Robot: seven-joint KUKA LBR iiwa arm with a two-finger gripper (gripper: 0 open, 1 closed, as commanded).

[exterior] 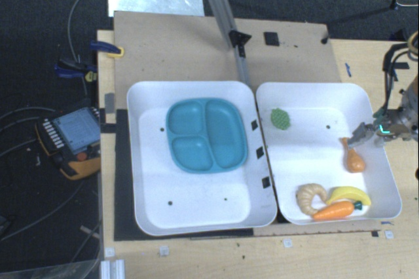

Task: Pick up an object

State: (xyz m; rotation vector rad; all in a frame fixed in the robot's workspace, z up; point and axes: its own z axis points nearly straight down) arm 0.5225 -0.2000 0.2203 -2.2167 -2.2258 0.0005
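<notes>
The right bin [308, 94] holds several toy foods. A green bumpy piece [280, 118] lies near its back left. An orange drumstick-shaped piece [354, 160] lies by the right wall. A tan curled pastry [309, 196], a yellow banana [349, 194] and an orange carrot [335, 210] cluster at the front right. My gripper [362, 134] reaches in over the bin's right rim, just above and behind the drumstick piece, with nothing seen in it.
The left bin [150, 199] holds a blue divided plate [207, 135]. A grey pole [219, 2] slants across the bench behind the bins. Cables and a clamp [105, 48] lie off the bench's left edge.
</notes>
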